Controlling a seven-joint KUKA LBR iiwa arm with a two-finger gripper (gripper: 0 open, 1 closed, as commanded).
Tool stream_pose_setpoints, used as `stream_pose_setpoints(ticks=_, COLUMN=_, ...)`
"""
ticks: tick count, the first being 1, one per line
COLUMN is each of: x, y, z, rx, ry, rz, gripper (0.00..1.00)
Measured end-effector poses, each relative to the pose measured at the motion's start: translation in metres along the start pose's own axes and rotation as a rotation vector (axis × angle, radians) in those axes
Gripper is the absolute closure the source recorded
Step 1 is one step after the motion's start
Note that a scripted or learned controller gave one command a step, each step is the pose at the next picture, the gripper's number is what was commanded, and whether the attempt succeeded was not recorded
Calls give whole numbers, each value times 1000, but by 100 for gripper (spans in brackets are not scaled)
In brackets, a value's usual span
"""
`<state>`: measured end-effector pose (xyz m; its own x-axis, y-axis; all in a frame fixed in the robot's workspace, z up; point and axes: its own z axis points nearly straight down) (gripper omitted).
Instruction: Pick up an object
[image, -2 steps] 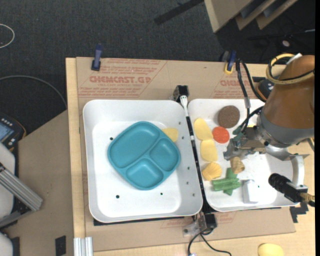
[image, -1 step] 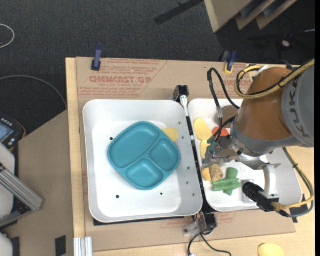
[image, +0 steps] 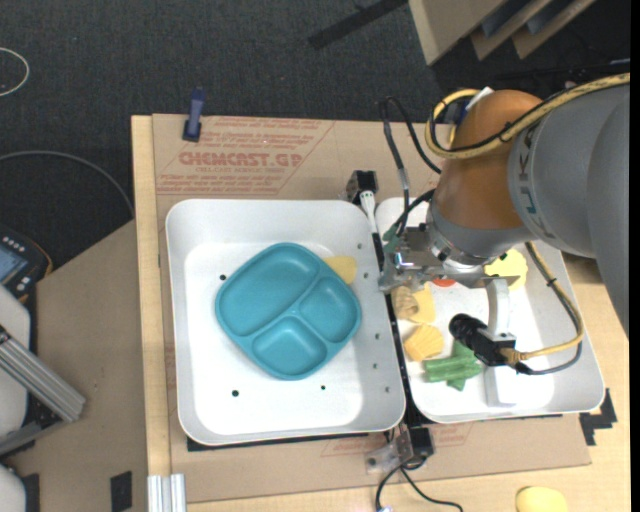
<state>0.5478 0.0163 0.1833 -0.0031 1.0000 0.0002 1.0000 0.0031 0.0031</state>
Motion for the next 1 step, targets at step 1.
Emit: stream_pose_setpoints(ticks=1, x=62, y=-5, z=-82, rx=-5, ry=3, rz=-4, gripper=100)
